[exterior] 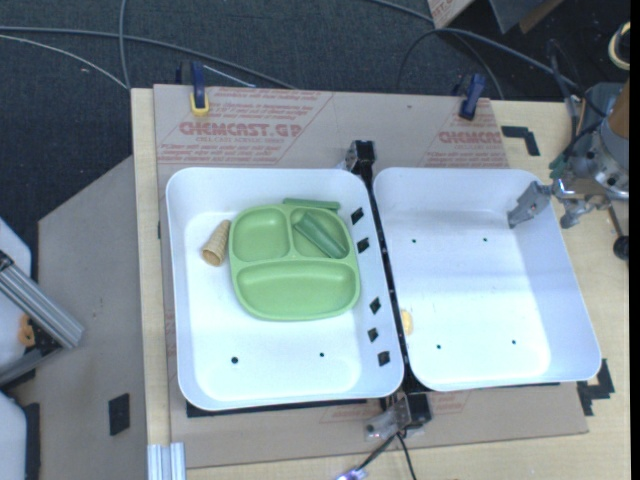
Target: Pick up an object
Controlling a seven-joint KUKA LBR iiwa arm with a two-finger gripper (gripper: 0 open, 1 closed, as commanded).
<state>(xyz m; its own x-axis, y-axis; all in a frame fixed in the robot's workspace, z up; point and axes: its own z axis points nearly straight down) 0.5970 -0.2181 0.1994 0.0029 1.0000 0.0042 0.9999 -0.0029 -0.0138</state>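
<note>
green plate sits far from the gripper, whose fingers look open and hold nothing, so reach over and drop down slowly.

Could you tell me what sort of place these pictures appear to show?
Probably a robotics lab test bench: two white bins sit on a board held by clamps, cables trail over dark carpet, and toy props, a green divided plate and a cone, serve as targets.
</note>
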